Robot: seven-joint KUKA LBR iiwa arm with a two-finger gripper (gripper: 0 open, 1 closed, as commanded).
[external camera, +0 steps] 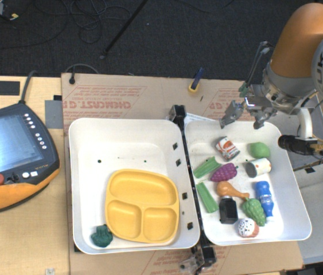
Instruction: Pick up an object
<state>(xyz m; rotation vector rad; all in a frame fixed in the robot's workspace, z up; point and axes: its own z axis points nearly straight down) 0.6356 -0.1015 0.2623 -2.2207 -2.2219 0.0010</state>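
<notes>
Up by the far edge of the right white bin [299, 208], the two-finger gripper [246, 116] hangs with its fingers spread, pinching nothing. Nearest below it lies the small red-and-white can [227, 148], tipped on its side, long axis slanting. Beyond sit a green ball [259, 149] and purple grapes [224, 171], crowded close together.

Light falls evenly from above, bright on the two white bins [127, 132] at the lower middle of the frame, whose floors wash out nearly to flat white, while the upper part over the dark floor [92, 27] is dim. Shadows are soft and short, lying close beneath the yellow tray [141, 205] and the small toys. The picture is coarse, with slightly blurred edges.
</notes>
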